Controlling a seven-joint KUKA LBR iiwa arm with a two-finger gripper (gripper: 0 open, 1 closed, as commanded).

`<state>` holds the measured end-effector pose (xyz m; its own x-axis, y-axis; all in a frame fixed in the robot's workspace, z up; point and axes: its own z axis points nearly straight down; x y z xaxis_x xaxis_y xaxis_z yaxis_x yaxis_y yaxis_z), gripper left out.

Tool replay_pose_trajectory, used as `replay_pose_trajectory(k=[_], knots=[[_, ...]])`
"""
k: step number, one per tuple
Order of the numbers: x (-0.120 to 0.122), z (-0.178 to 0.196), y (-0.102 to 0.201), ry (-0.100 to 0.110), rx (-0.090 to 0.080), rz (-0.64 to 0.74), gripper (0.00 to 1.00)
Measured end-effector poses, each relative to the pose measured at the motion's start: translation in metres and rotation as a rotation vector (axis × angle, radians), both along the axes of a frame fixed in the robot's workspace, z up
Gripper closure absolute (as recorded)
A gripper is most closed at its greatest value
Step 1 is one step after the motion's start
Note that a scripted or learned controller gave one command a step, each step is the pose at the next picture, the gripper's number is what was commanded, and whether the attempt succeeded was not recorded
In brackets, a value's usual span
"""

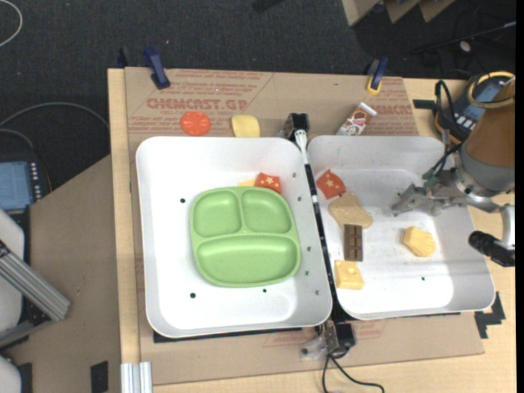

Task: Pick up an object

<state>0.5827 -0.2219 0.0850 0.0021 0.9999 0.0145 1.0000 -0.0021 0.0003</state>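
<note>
**What I can't make out from here**

The arm [494,142] runs off the right edge. I can't tell how the gripper [407,201] fingers stand. The red piece [268,182] hides part of a yellow bit behind the green plate [244,236].

The hand [409,200] hovers over the right shallow white bin [458,289], near a pale yellow food piece [419,241]; a green divided plastic plate [244,237] lies in the left bin [164,219].

One fixed camera looks down at a slant, seemingly from the near edge, on both bins [164,301].
</note>
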Motion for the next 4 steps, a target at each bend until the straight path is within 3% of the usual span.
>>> replay_pose_trajectory(k=[1, 2, 3, 4], knots=[[-0.062, 0.000, 0.002, 0.003, -0.005, 0.004, 0.00], [-0.061, 0.010, 0.001, -0.001, -0.010, 0.004, 1.00], [-0.002, -0.001, 0.061, -0.005, -0.015, 0.010, 1.00], [-0.022, 0.106, 0.164, -0.008, -0.012, 0.012, 1.00]])
